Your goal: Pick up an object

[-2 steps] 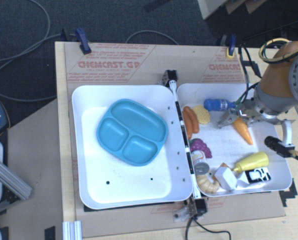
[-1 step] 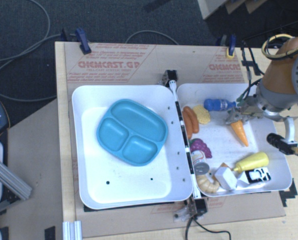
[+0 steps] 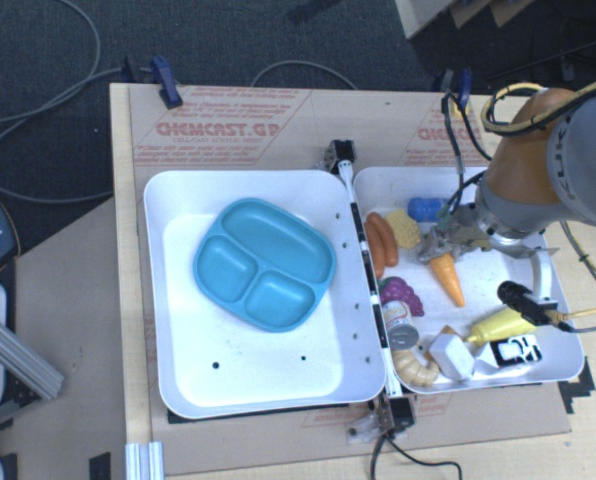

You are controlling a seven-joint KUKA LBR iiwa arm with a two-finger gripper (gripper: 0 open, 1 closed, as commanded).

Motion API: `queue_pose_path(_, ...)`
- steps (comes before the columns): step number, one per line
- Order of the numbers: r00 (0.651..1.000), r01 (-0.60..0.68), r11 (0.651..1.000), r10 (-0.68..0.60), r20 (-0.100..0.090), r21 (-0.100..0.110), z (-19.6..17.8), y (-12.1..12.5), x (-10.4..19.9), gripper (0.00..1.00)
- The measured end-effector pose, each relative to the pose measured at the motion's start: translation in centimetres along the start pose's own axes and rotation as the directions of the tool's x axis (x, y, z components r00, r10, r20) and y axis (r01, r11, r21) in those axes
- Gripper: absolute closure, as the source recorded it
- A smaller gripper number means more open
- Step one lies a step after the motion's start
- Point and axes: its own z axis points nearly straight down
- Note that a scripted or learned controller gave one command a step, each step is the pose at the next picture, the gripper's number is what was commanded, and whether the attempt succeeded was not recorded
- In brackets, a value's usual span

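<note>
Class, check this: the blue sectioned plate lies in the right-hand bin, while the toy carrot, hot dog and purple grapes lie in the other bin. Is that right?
Not quite. The camera view shows the blue sectioned plate in the left bin, not the right. The carrot, hot dog and purple grapes lie in the other bin, the right one.

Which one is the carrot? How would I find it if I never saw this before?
Look in the right bin, the one crowded with toy food, and find the robot's gripper near its middle. The carrot lies just below it: a small orange cone pointing toward the bin's near edge. The hot dog nearby is orange too, but rounded at both ends.
</note>
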Motion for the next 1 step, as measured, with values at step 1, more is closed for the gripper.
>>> queue_pose_path(1,1.0,0.004,1.0,-0.004,0.003,-0.016,-10.79,2.09,6.86,1.0)
